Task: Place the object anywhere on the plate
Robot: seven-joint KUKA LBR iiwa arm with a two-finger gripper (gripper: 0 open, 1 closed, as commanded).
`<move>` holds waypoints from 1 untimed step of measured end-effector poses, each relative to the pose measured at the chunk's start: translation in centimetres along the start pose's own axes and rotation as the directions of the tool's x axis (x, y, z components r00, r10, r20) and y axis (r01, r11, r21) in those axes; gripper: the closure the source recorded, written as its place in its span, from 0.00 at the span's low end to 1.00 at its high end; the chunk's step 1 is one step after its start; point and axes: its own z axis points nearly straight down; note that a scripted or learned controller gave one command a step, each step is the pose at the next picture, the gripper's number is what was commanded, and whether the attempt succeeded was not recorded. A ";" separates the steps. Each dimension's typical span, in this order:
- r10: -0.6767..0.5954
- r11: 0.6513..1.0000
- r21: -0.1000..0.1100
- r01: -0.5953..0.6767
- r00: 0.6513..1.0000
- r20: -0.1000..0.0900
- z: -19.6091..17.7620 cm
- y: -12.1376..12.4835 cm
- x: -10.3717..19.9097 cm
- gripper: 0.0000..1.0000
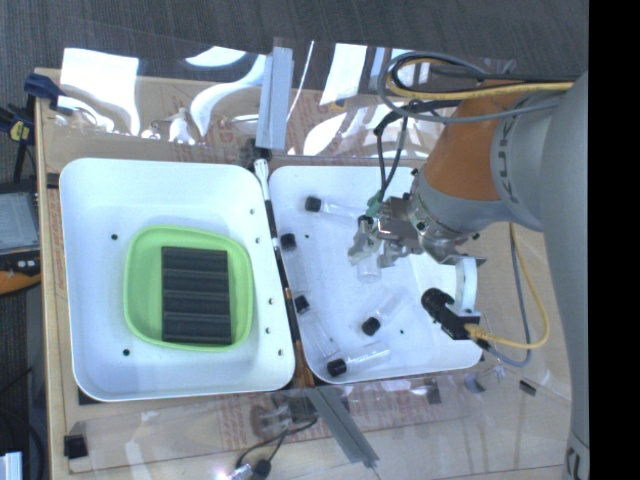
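Gripper [368, 250] hangs low in the right bin [330, 193], well right of the green plate [140, 258], among clear vials [368, 323]. Picking appears underway; next comes grasping one, then carrying it left.

A green plate [186, 286] carrying a dark ribbed block [196, 295] sits in the left bin [90, 198]. At right of the frame, the grey-and-orange arm [480, 158] reaches over the right bin [330, 338], its jaws [368, 251] low above several clear black-capped vials [375, 323].
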 end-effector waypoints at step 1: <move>-0.047 0.999 0.000 0.047 0.999 -0.001 0.7 0.6 6.9 1.00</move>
